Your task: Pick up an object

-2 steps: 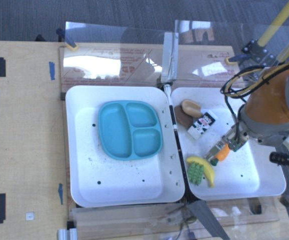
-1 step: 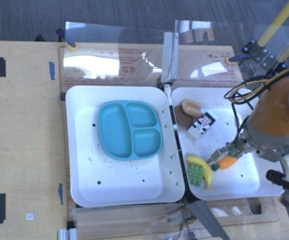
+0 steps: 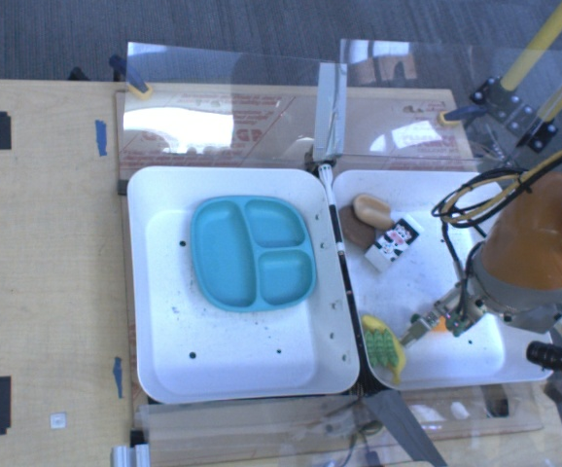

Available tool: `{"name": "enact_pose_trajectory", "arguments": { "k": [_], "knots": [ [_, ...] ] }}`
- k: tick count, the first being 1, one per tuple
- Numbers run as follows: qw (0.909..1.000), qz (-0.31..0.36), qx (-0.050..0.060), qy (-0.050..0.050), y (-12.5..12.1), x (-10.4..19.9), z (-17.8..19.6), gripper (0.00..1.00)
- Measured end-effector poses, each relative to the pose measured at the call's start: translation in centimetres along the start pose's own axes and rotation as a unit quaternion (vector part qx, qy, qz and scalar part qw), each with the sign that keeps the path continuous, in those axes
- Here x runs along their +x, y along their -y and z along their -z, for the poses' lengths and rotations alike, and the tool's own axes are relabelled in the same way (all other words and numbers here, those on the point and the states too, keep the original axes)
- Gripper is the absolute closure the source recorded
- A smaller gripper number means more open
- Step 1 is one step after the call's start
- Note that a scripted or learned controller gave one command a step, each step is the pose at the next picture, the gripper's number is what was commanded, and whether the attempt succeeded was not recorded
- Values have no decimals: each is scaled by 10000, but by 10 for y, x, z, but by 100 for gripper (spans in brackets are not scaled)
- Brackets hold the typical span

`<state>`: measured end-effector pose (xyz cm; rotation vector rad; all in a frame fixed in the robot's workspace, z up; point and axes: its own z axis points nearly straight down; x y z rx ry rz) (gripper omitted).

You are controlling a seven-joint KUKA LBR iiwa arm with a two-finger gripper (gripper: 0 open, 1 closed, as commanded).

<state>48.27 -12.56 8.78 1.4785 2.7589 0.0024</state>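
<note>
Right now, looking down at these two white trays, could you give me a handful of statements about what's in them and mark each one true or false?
1. A blue divided plate lies in the left bin. True.
2. The plate has two compartments. False: it has three, one long and two smaller.
3. The arm's gripper is over the right bin. True.
4. A yellow and green toy sits in the right bin's far corner. False: it lies at the near left corner, by the divider.
5. A small black and white carton lies beside a brown and tan object. True.
</note>
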Motion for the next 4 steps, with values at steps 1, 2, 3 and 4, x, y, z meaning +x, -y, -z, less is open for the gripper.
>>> {"name": "enact_pose_trajectory", "arguments": {
  "k": [1, 2, 3, 4],
  "knots": [
    [9919, -1266, 33, -42, -24, -14, -1, 0],
    [9918, -1277, 13, -16, -24, -16, 8, 100],
    [9924, -1227, 25, -45, -88, 21, 97, 100],
    [9999, 20, 68, -78, -30, 10, 36, 100]
  ]
}}
